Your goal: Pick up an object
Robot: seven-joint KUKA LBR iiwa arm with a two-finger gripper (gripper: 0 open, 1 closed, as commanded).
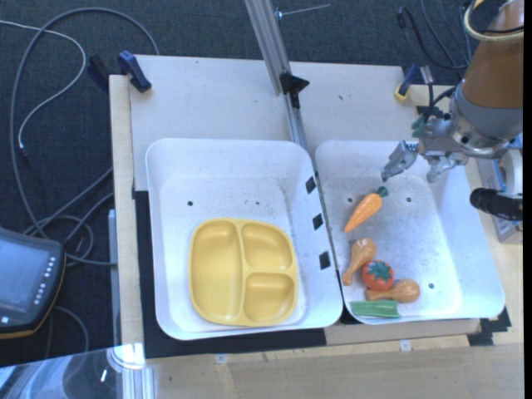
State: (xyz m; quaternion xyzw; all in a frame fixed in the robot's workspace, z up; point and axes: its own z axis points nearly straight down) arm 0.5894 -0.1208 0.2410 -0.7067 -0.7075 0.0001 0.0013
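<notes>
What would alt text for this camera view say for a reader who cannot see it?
A robot arm's gripper hangs open over the right bin, above a toy carrot, drumstick, tomato and green pod. The left bin holds a yellow divided plate.

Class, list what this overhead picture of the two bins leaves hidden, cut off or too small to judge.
- Arm: cut off by the camera view's right edge above the orange band.
- Claw: too small and slanted to judge its opening.
- Tomato: its underside and how it touches the squash are hidden.
- Green piece: too small to identify, lying against the bin wall.
</notes>
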